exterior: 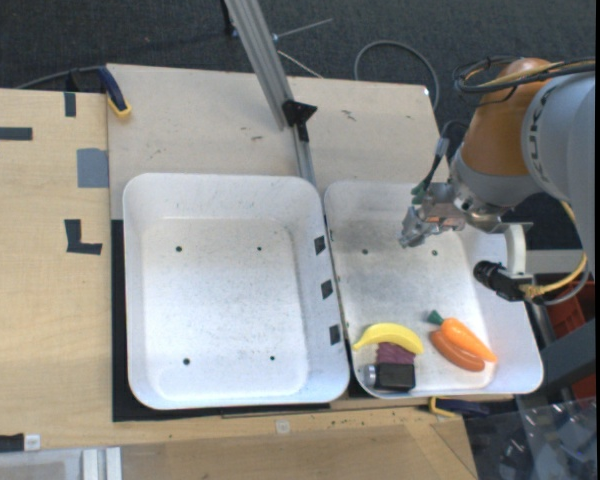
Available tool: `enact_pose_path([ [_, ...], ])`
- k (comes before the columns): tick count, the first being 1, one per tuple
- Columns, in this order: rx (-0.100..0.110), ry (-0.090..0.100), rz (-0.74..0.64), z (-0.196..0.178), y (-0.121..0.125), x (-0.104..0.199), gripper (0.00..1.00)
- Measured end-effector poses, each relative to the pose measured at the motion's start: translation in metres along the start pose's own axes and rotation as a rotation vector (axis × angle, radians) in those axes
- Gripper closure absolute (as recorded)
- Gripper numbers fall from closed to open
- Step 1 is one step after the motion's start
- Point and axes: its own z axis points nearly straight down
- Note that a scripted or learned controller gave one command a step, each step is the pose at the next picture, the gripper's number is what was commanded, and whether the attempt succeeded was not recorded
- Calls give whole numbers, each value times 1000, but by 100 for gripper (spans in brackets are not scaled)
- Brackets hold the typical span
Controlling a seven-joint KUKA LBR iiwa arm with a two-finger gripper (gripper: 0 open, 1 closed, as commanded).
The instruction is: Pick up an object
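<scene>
My hand (pixel 416 230) hangs over the far part of the right shallow white plastic bin (pixel 380 268), with nothing between its fingers; I cannot tell if the fingers are spread or pressed together, because they look like one small grey lump from up here. My arm (pixel 525 128) is grey with an orange band, and it comes in from the right.

The things to pick up all lie at the near end of that right bin, well away from my hand; there is a curved yellow toy banana (pixel 388 337), smooth and shiny; just under it, touching it, sits a dark purple and black blocky thing (pixel 394 366); beside them lies a fat orange toy carrot with a green tip (pixel 460 345), close to the bin's right wall.

The left shallow white bin (pixel 225 288) is wide, with rounded corners and tiny dark speckles; both bins sit side by side on the pale wooden counter (pixel 40 268).
</scene>
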Motion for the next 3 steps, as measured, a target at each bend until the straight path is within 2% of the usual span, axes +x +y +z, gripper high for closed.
enact_pose_path([
  [1, -7, -1, 2, -61, -5, -4, 100],
  [2, -1, 0, 2, -59, -5, -4, 100],
  [3, 1, 2, -2, -54, -14, 49, 100],
])
